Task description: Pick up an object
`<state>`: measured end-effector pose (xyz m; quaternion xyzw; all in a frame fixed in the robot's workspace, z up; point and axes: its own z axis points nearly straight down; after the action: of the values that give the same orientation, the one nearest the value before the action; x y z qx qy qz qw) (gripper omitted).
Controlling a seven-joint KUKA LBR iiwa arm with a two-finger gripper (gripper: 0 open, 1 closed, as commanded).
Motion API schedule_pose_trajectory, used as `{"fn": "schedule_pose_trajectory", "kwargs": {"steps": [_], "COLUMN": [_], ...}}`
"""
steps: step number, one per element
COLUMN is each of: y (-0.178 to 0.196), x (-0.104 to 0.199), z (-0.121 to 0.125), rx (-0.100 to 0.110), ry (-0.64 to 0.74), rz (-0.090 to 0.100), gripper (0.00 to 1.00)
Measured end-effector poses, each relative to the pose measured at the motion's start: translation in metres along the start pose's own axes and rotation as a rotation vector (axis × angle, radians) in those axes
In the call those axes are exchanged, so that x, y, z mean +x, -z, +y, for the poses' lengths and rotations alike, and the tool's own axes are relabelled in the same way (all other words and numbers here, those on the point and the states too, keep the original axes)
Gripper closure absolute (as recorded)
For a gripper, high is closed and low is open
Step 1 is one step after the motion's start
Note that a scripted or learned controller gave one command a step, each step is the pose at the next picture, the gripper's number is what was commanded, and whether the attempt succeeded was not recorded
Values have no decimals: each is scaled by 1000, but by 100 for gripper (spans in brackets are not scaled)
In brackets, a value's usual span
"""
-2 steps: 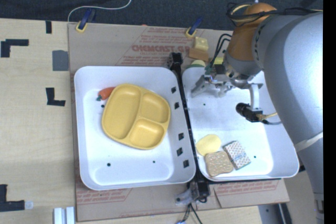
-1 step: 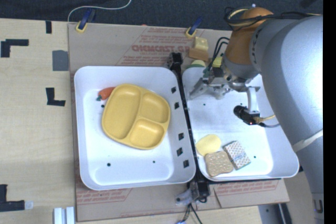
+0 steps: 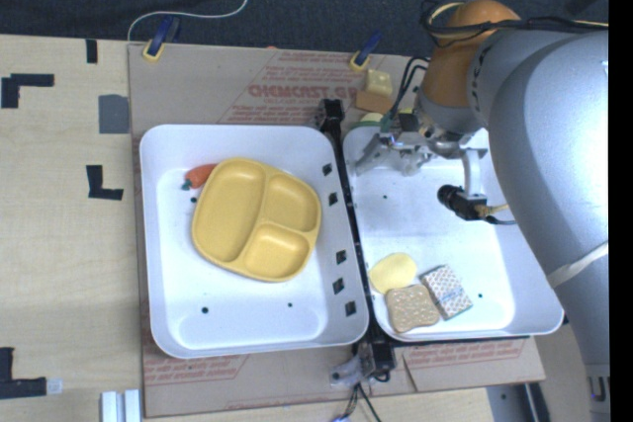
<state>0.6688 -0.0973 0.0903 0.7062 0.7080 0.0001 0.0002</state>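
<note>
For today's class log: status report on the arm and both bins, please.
Gripper low at right white bin's far end. Pale yellow soft piece, tan cracker, patterned packet lie untouched near front. Yellow divided plate in left bin.

Yellow tray [image 3: 257, 218] in left bin [image 3: 163, 242]; tool [image 3: 396, 151] over right bin [image 3: 514, 306].

Orange object [image 3: 199, 175] half under the yellow tray [image 3: 257, 217] — arm [image 3: 554, 114] cut off at right.
</note>
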Motion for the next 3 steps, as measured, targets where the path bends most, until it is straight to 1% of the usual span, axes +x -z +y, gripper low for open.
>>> {"fn": "schedule_pose_trajectory", "kwargs": {"steps": [1,2,3], "y": [-6,-6,77], "x": [0,2,-46], "z": [-13,-4,1], "rx": [1,2,-8], "ry": [-1,0,-4], "rz": [-2,-1,-4], "gripper": [0,0,0]}}
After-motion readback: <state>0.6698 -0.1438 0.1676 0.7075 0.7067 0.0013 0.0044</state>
